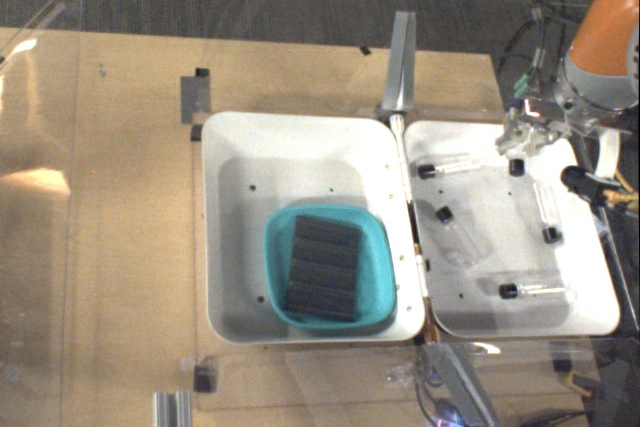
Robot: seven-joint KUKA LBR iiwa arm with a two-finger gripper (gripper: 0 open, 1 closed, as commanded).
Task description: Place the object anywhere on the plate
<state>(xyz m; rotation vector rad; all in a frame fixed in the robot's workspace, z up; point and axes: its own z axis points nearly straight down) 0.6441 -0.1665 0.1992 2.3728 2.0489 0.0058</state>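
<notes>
The dark ribbed rectangular block (pixel 323 267) lay on the square teal plate (pixel 377 255) in the left white bin (pixel 228 235), well left of the robot's hand (pixel 522 137), whose grip could not be told.

Robotics lab: bench (pixel 120 215), white bins (pixel 225 315)
</notes>
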